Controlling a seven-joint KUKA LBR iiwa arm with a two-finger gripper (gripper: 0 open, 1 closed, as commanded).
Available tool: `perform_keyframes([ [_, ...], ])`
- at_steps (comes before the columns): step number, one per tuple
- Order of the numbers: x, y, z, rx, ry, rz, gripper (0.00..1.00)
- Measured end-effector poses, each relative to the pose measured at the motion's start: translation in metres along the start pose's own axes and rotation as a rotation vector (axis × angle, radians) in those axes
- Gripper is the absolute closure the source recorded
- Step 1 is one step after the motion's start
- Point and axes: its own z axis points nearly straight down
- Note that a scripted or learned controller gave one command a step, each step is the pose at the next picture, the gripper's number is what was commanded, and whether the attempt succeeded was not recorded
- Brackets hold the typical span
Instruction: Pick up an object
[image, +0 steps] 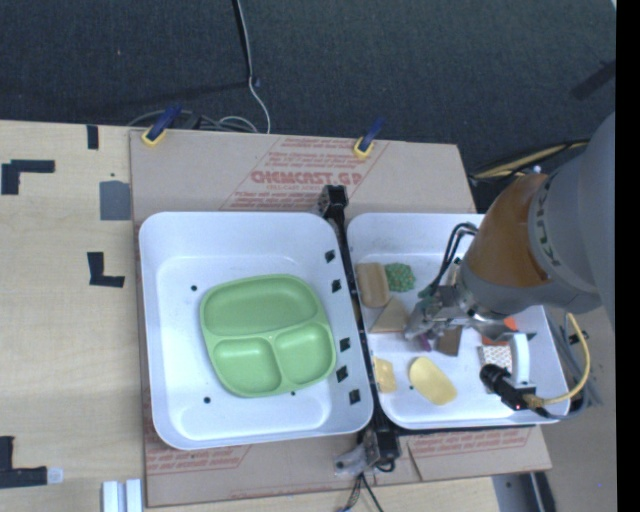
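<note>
Grey arm (560, 230) with its orange band loomed nearest the lens, gripper (432, 322) lowered into the right bin (400, 228).

Leftmost, the left bin (160, 300) held a green divided plate (268, 333). Across the divider, the right bin carried a tan block (373, 284), a green knobbly piece (400, 276), a brown wedge (390, 318) and two yellow pieces (384, 375) (432, 381) near the front wall. The gripper sat just beside the wedge, over a small dark brown item (447, 342); whether its fingers were spread or closed could not be told, and nothing was visibly held. By my judgement this was the descent-and-grasp step; next would call for closing squarely on one object, then lifting straight up.
</note>
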Motion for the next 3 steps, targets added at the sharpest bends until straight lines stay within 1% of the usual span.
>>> perform_keyframes([
  [1,0.090,-0.014,-0.118,0.002,0.004,-0.010,1.00],
  [2,0.085,-0.015,-0.111,0.011,0.001,-0.001,0.00],
  [3,0.055,0.040,-0.082,0.009,-0.002,0.001,0.00],
])
